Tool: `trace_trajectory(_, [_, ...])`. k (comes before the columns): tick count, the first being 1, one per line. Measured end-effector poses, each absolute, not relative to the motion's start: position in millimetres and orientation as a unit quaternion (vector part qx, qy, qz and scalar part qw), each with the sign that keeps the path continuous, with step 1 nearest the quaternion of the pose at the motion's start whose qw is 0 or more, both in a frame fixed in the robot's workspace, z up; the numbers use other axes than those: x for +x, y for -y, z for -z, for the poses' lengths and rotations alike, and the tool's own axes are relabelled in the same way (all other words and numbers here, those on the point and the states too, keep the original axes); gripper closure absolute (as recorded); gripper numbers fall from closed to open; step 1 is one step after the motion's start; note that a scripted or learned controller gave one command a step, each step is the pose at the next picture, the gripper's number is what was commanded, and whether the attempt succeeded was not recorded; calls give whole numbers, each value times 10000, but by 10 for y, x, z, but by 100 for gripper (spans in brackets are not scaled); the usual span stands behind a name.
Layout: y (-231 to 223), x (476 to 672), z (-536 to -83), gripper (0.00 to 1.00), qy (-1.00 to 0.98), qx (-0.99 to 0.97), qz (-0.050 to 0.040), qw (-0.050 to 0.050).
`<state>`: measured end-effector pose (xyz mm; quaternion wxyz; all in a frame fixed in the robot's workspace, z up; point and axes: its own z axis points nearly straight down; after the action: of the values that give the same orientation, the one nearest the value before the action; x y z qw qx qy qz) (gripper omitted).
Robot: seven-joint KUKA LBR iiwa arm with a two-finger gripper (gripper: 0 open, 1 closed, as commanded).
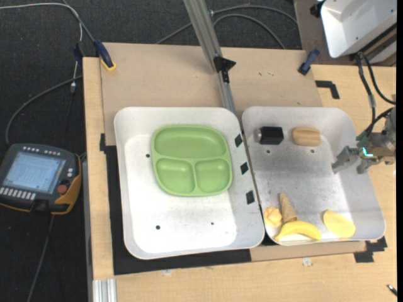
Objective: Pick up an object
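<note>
A tan bench (pixel 189 74) stands on dark carpet, with a teach pendant (pixel 38 178) on the floor at its left. Two white bins: the left bin (pixel 182 238) holds one green divided plate (pixel 191 160). The right bin (pixel 315 181) holds one black block (pixel 271 134), one wooden block (pixel 306 136), one cone (pixel 288 207), one banana (pixel 298 230) and one yellow piece (pixel 338 223). The gripper (pixel 352 159) sits at that bin's right rim, carrying nothing; its opening cannot be made out.

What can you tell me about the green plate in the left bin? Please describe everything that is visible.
The green plate is a light green tray with rounded corners, probably plastic with a matte look. It has three compartments: one wide along the far side, two smaller ones on the near side. It lies flat and right side up in the upper middle of the left bin, resting on the bin floor. Nothing else touches it.
</note>
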<state>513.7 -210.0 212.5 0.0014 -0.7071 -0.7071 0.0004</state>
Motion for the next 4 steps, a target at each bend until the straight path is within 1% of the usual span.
trace_trajectory(1, [2100, 5143, -2133, 0, 7073, -7069, 1, 5])
trace_trajectory(2, [2112, 5095, -1509, 0, 7068, -7074, -11, 37])
trace_trajectory(3, [2006, 5042, -961, 0, 7072, -7070, -10, 41])
trace_trajectory(4, [2002, 5050, -860, 0, 7072, -7070, 4, 8])
